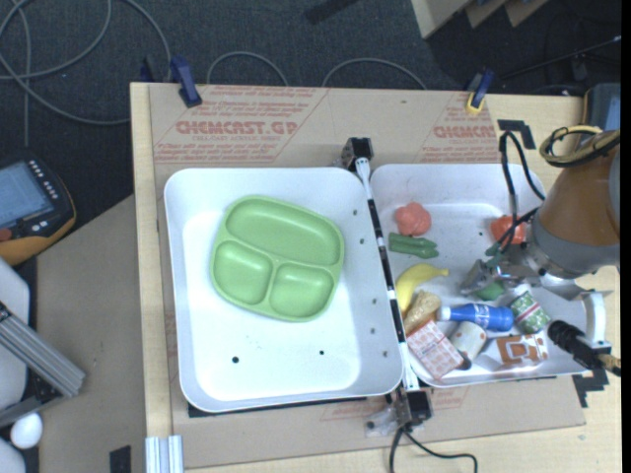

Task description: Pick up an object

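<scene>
So: two white bins sit side by side on a cardboard-topped bench. Left bin (pixel 197 353) holds a green divided plate (pixel 278 257), three compartments, lying flat toward the bin's upper middle. Right bin (pixel 449 180) holds the clutter.

Arm (pixel 582 215) comes in from the right, orange band above the wrist, reaching down into the right bin's right half. Gripper (pixel 490 274) sits low among the items, approx. mid-bin, just above the blue-and-white bottle (pixel 478 314). Jaw state: can't tell, the tips are lost in dark clutter, and nothing is clearly seen between them.

Items in the right bin: red-orange lump (pixel 414 218) near the upper left; green pepper-like piece (pixel 411 246) just below it; yellow banana (pixel 418 281) along the left wall; brownish item (pixel 421 310) touching the banana's lower end; red-and-white packet (pixel 435 349) at the bottom left corner; small green-and-white pack (pixel 530 313) just right of the bottle; orange-brown card (pixel 516 351) at the bottom edge; small red-orange thing (pixel 506 229) near the arm, partly hidden.

Blue clamps (pixel 184 80) pin the cardboard at the back edge.
</scene>
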Robot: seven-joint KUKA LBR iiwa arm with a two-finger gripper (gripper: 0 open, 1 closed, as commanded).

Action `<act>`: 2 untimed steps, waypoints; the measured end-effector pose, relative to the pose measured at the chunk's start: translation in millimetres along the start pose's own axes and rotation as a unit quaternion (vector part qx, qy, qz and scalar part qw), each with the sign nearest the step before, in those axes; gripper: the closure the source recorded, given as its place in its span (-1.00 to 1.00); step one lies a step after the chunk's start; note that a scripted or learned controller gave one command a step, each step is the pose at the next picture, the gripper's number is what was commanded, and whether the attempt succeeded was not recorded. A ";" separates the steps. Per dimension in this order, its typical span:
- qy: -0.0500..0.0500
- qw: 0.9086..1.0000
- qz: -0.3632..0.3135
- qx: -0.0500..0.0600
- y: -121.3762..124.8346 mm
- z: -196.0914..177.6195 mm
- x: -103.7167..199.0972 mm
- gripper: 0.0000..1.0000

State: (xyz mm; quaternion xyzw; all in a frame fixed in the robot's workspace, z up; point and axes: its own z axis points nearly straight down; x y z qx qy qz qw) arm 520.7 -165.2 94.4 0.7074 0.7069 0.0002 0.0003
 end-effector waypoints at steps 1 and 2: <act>0.000 1.000 -0.001 0.000 70.2 2.4 49.3 1.00; 0.000 1.000 -0.002 -0.001 92.6 -90.9 119.3 1.00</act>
